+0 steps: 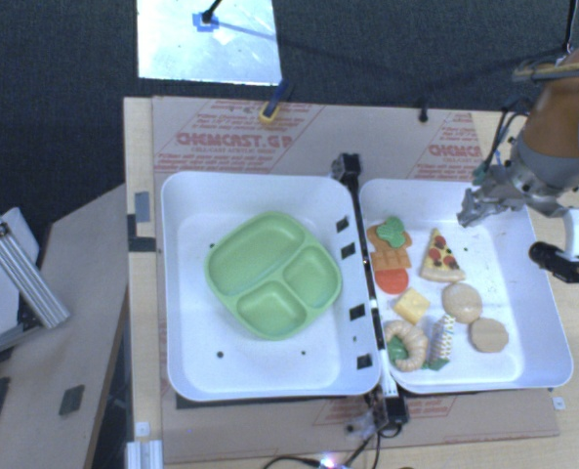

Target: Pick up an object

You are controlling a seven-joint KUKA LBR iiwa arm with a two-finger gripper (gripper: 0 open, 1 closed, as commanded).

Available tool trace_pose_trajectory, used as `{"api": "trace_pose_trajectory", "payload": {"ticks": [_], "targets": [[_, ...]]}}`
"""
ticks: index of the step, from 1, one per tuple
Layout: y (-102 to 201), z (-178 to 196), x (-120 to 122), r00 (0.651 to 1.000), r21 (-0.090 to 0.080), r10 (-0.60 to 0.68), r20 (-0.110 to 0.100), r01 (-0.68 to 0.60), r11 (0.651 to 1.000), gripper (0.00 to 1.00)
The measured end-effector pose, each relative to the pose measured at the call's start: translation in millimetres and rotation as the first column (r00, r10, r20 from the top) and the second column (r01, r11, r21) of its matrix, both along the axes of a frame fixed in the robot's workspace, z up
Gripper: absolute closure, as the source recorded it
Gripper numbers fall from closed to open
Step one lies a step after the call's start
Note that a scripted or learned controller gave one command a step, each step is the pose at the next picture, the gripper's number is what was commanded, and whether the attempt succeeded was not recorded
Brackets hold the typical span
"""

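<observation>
The gripper (pixel 470 211) is hovering empty, fingers slightly apart, at the frame's right; it should be descending squarely over the pizza slice (pixel 442 257), avoiding neighbours.

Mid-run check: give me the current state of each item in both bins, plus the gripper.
Gripper: above right bin's far edge, holding nothing.
Green divided plate: upright in left bin.
Pizza slice: flat, right bin.
Waffle: flat, beside the divider.
Round cookies: untouched, side by side.
Shrimp: near front edge.

The arm (pixel 562 130) is grey with an orange band above the wrist, ending in a metallic grey gripper (pixel 476 206).
</observation>
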State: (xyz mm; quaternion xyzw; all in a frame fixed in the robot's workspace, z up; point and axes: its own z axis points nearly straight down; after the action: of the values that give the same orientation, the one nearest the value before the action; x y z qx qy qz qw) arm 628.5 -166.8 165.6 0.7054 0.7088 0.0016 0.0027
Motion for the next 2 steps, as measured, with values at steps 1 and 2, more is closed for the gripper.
{"api": "trace_pose_trajectory", "payload": {"ticks": [1,2], "targets": [[-0.1,54.0,1.5,1.000,0.000,0.001,0.000,-0.001,1.000,1.00],[60.0,64.7,-5.7,1.000,0.003,0.004,-0.004,-0.004,1.000,1.00]]}}
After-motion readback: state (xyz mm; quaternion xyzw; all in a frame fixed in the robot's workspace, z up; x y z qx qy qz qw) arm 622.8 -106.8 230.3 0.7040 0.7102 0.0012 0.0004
